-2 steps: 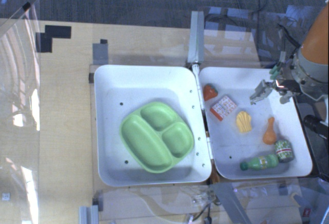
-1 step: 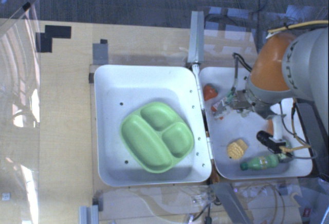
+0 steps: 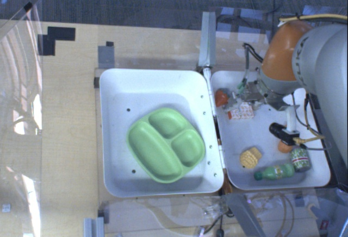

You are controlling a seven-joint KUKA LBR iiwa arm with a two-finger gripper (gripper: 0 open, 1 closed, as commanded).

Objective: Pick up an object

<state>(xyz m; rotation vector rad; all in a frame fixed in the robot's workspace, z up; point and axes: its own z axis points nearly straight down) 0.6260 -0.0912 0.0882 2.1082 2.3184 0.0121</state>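
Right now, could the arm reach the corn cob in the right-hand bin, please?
Probably yes. The corn cob lies uncovered on the bin floor, next to the green bottle, with nothing over it, and the pincer hangs above the same bin near its far side.

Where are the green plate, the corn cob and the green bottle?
green plate (image 3: 151,149), camera view, its large compartment.
corn cob (image 3: 249,157), camera view, its middle.
green bottle (image 3: 276,172), camera view, its body.

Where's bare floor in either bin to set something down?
Left bin: bare strip between its far wall and the green divided plate. Right bin: patch between the carton and the corn cob. Crowded near the green bottle and can.
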